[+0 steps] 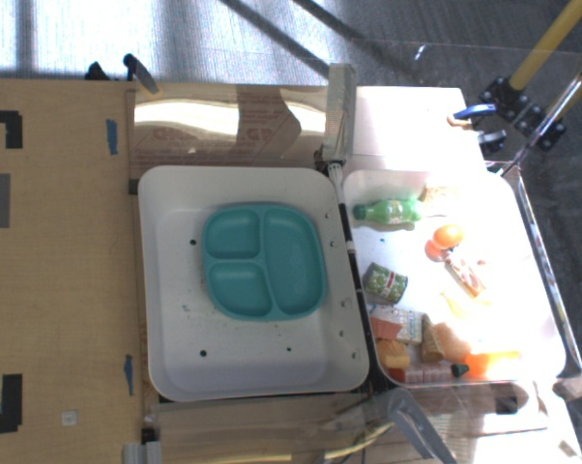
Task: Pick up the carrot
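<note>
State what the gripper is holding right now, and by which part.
Cannot be told: no held object is visible. The carrot lies in the right bin, at its near edge.

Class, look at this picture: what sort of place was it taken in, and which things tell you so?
Probably a robotics lab bench set up for picking trials: two shallow white bins side by side, a teal divided plate in one, and toy groceries such as a green bottle in the other.
</note>
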